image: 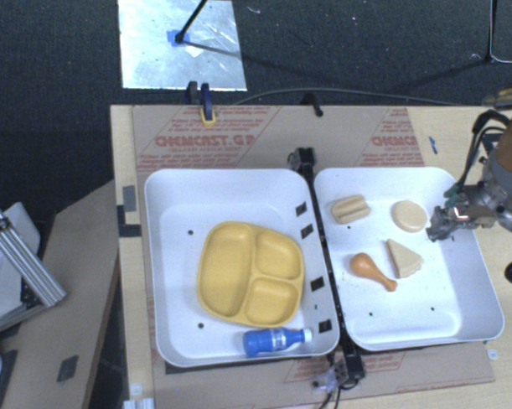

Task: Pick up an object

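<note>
— What is seen from the camera view above the bench?

— Two white bins are seen side by side. The right bin (pixel 411 320) is taken as the landmark. Four small food pieces are laid on its floor: a tan bun-like piece (pixel 350 209) toward the far left corner, a pale round disc (pixel 409 215) toward the far right, a pale wedge (pixel 404 258) just nearer than the disc, and an orange drumstick shape (pixel 371 271) near the middle, just left of the wedge.

— And where is the gripper placed?

— The gripper (pixel 441 222) is seen at the right bin's right rim, reached in from the right side, over the far right part of the bin. Nothing is seen between its fingers. Whether they are apart or together cannot be told; the tip is too small and cluttered.

— How are the pieces set against it?

— The round disc is found just to the left of the gripper tip, near it but apart. The wedge is placed a little nearer the viewer and to the left. The drumstick and the bun-like piece are found farther left, well apart from the gripper.

— What is held by the other bin?

— In the left bin (pixel 168 211), beside the right bin, a yellow divided plate (pixel 250 271) is laid, with a blue bottle (pixel 273 340) lying on its side at the plate's near edge.
</note>
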`<state>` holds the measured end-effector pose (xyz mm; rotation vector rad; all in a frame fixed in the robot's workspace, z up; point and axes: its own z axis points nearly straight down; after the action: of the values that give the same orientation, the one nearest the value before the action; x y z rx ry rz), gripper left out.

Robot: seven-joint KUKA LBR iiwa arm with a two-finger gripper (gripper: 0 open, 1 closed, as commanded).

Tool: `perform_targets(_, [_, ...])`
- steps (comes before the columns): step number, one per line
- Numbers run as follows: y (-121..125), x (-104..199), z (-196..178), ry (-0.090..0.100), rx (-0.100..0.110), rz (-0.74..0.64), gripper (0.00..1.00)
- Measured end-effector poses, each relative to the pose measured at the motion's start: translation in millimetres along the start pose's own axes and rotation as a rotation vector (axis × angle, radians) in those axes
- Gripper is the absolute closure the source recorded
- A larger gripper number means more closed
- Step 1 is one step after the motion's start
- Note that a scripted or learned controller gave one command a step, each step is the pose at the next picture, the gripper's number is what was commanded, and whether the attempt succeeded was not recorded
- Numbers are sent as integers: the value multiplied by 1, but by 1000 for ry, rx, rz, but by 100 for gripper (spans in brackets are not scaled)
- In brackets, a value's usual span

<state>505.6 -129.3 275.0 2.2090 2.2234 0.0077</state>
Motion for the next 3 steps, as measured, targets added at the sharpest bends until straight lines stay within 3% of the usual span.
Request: perform_targets(3, [42, 144, 31, 2, 7, -2, 100])
